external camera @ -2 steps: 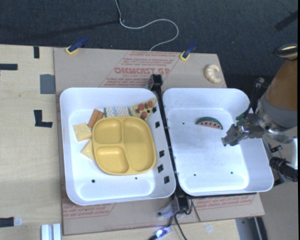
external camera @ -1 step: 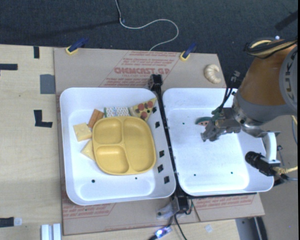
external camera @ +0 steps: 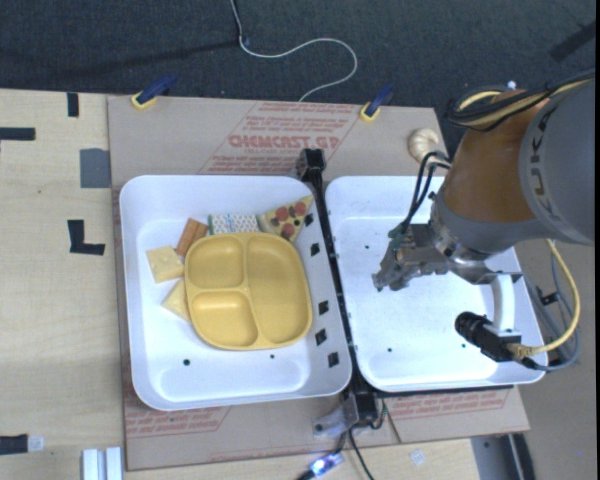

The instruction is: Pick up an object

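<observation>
A yellow divided plate (external camera: 248, 290) lies in the left bin (external camera: 145, 368), covering most of its middle. Small flat pieces stick out from under it: a tan square (external camera: 164, 263), a brown strip (external camera: 191, 234), a dotted strip (external camera: 232, 223) and a patterned wedge (external camera: 290, 215). My gripper (external camera: 388, 276) hangs low over the left part of the right bin (external camera: 430, 376), well apart from those things. I see nothing between its fingers.
A black divider (external camera: 325, 268) runs between the two bins. The arm's grey and orange body (external camera: 510, 183) covers the right bin's upper right. Cardboard (external camera: 280, 133) lies under the bins, with a white cable (external camera: 300, 53) behind.
</observation>
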Robot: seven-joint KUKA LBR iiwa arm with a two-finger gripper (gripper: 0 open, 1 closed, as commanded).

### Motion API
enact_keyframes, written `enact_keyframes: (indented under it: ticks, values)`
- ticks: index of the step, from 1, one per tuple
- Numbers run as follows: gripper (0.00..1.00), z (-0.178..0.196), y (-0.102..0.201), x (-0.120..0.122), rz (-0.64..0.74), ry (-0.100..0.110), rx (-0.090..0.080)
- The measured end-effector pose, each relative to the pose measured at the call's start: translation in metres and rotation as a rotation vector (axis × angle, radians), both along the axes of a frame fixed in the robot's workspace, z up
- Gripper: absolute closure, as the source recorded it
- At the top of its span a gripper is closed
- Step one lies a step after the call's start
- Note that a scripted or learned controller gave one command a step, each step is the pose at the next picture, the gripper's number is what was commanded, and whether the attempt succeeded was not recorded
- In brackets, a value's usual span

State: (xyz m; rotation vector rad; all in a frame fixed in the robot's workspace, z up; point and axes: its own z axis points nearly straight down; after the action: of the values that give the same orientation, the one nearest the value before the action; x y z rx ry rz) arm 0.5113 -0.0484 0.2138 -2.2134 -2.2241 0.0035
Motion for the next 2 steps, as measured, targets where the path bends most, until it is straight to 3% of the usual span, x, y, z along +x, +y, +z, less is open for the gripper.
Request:
enact_keyframes:
  ticks: [1, 2]
  values:
    - [1.0, 0.013, 0.0, -0.005, -0.004, -0.003, -0.001]
    - [1.0, 0.0, -0.004, 0.005, -0.004, -0.001, -0.002]
